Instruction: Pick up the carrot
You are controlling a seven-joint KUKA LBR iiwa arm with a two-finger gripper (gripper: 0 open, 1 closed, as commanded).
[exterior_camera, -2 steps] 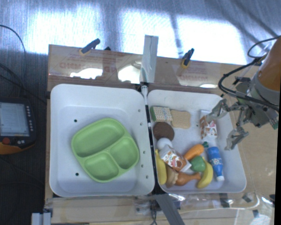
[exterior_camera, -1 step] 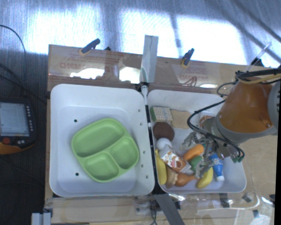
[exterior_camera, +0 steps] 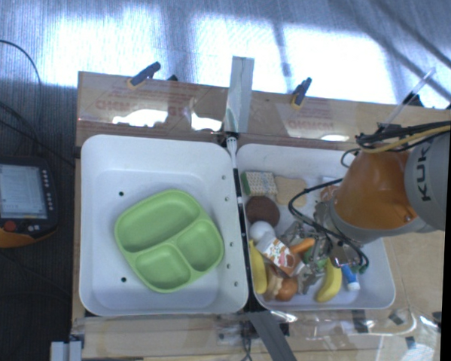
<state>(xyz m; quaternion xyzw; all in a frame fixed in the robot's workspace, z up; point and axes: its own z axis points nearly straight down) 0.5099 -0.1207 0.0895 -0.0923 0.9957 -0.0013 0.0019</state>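
Green plate (exterior_camera: 169, 241): one, three compartments, lying in the left bin (exterior_camera: 106, 162).
Right bin (exterior_camera: 378, 297): heaped clutter; two bananas (exterior_camera: 330, 282) counted, one brown ball (exterior_camera: 263, 210).
Carrot (exterior_camera: 303, 246): one, orange, mid-heap, just beside the gripper.
Gripper (exterior_camera: 323, 253): low over the heap; whether it grips anything, I cannot tell.
Advice: centre on the carrot, clear of neighbours, before closing.
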